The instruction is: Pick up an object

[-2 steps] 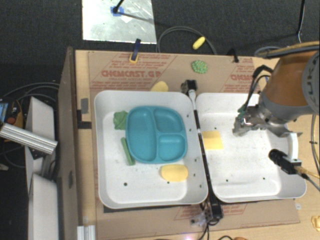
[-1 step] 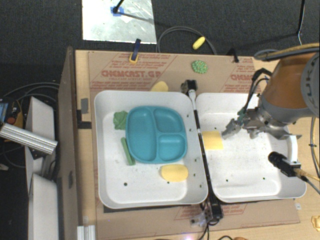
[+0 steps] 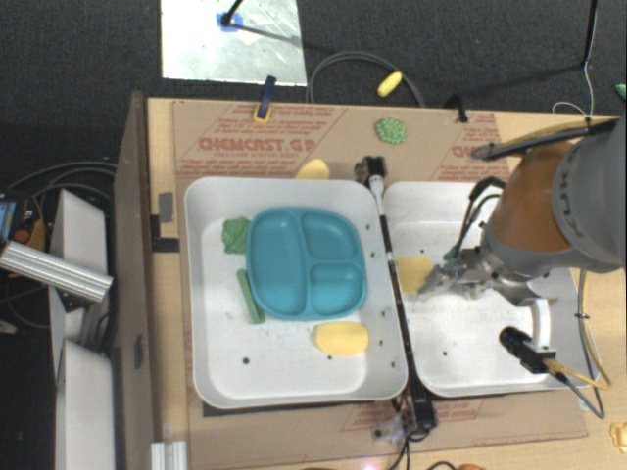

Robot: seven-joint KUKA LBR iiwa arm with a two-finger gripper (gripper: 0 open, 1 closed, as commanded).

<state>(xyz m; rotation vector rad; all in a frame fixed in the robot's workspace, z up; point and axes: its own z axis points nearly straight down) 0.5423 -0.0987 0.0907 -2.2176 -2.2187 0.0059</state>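
Counting two bins, one tray

**Count on the bench**

You've got two white bins: left bin, right bin. One blue divided plate. Three yellow pieces, two green pieces, one green knobbly ball

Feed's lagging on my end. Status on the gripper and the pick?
Gripper low in the right bin, at the yellow object by the divider. Grasp not confirmed. Teal tray sits in the left bin, out of the way.
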